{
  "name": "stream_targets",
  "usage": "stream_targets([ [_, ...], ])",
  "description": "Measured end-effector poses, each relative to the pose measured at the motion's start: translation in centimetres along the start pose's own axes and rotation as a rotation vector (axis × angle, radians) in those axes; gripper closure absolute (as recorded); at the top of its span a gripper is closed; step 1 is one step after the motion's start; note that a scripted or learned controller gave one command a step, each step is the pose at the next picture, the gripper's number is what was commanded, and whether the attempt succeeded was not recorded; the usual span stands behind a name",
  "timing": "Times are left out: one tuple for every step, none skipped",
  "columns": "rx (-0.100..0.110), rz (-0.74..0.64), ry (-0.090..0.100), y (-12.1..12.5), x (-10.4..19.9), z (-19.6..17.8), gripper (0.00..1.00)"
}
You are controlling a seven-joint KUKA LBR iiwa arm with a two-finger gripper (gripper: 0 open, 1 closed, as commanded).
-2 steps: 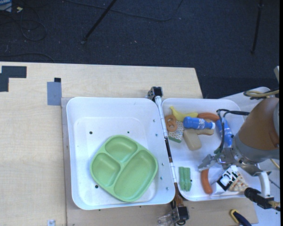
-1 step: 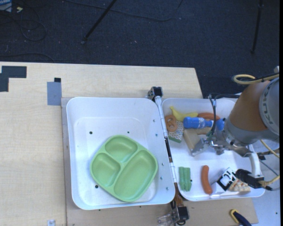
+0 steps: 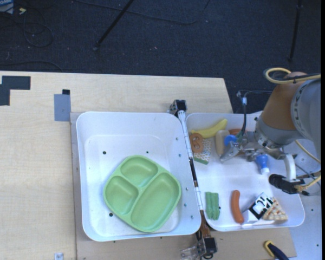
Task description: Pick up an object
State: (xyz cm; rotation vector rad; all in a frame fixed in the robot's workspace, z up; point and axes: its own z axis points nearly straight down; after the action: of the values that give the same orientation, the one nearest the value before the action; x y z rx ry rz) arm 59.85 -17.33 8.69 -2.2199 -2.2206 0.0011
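The gripper (image 3: 227, 151) hangs low over the right bin (image 3: 249, 221), near the banana (image 3: 212, 129) and the orange packet (image 3: 198, 145) at the far end; whether it is spread or closed, I cannot tell. To pick well I would centre over one lone item, such as the sausage (image 3: 236, 206) or green piece (image 3: 212, 205), lying apart. The packet's print is unreadable; the black-and-white card (image 3: 261, 205) shows bold shapes only

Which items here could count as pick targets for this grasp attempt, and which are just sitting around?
Job-relevant:
gripper, over the right bin
banana
green pod
sausage
pizza slice
orange packet

Just lying about:
green divided plate, in the left bin
yellow-handled tool, on the bench below the bins
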Motion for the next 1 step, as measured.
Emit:
stream_targets([
  [-0.001,0.001,-0.002,-8.33,-1.27,-0.03,0.00],
])
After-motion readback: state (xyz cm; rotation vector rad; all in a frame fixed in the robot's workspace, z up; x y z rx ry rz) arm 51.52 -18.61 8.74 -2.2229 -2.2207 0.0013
